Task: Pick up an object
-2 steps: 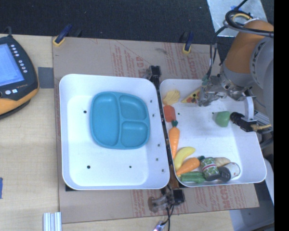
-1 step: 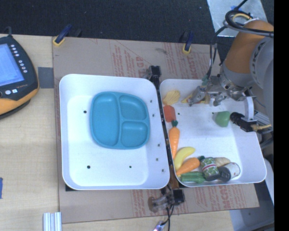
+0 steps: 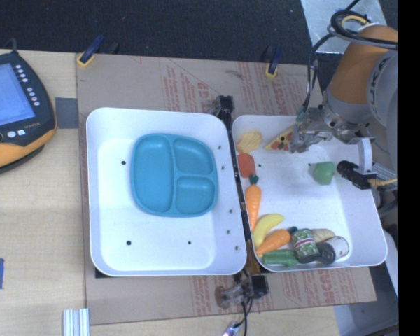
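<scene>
My gripper point(image 3: 299, 140) hangs low over the far part of the right bin point(image 3: 360, 222), right beside a pizza slice point(image 3: 277, 143) that lies at its left. A pale ridged chip point(image 3: 249, 141) sits in the bin's far left corner, with a red piece point(image 3: 246, 164) just below it. A green object point(image 3: 323, 173) rests to the right of the gripper. Along the left wall lies an orange carrot point(image 3: 253, 203). At the near edge a banana point(image 3: 267, 225), a second carrot point(image 3: 274, 241), a green vegetable point(image 3: 280, 258) and a small bottle point(image 3: 315, 246) are heaped together.
The left bin point(image 3: 105, 187) holds a blue divided plate point(image 3: 174, 174). A tablet-like pendant with an orange case point(image 3: 12, 110) lies on the bench at far left. Clamps point(image 3: 271, 61) hold the cardboard base at the back edge.
</scene>
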`<state>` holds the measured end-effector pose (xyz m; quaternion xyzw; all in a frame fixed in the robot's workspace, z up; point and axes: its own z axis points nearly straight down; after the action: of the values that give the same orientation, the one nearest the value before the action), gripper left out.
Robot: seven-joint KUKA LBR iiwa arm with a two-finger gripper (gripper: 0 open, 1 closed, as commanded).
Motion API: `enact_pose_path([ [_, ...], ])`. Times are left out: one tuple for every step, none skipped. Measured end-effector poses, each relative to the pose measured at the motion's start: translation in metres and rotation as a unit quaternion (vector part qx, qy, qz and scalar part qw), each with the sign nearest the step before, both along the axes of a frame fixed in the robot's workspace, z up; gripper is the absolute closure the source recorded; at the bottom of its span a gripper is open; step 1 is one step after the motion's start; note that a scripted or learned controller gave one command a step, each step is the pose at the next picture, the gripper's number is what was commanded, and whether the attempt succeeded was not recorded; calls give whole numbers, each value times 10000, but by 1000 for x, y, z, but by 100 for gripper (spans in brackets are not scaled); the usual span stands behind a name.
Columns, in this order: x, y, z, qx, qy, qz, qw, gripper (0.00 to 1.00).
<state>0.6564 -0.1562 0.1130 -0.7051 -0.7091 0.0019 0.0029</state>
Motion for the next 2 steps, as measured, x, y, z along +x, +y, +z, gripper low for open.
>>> enact_pose_path([
  [0, 0, 0, -1, 2, 3, 10000, 0],
  [0, -31, -21, -1, -14, -23, 10000, 0],
])
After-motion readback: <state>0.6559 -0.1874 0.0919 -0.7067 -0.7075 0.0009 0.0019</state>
